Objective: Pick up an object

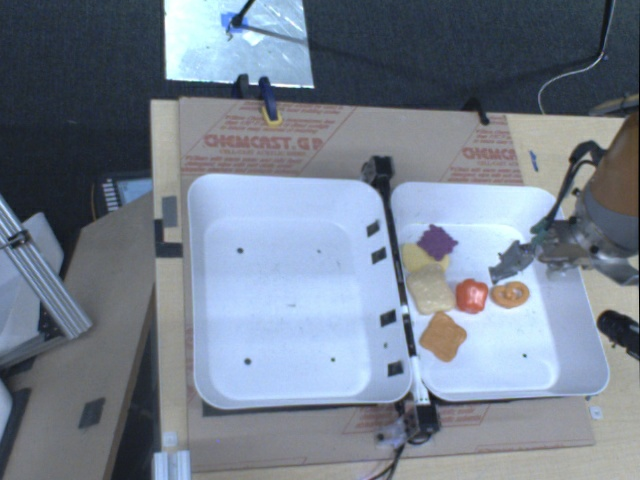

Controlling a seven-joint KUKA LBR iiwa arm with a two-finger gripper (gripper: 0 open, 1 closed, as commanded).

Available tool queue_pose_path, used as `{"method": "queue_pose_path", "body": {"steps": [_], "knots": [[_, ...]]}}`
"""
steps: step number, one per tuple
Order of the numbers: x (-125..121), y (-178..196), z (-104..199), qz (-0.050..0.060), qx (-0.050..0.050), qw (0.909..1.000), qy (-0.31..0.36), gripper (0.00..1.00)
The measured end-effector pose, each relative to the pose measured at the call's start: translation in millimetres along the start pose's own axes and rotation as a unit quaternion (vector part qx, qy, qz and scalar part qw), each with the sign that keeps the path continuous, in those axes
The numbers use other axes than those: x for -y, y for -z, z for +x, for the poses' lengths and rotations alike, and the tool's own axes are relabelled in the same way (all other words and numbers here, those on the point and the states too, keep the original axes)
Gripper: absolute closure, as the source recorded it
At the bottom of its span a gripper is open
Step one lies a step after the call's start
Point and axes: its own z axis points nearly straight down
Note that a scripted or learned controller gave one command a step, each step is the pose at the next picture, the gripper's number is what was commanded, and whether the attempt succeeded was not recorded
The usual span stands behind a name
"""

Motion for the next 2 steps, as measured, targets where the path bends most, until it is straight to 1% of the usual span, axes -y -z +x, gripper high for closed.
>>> {"method": "queue_pose_path", "body": {"steps": [1, 2], "knots": [[-1, 11, 0, -0.001, 0.0, 1.0, 0.001, 1.0], [-13, 228, 56, -0.01, 0.001, 0.9999, 0.004, 1.0]]}}
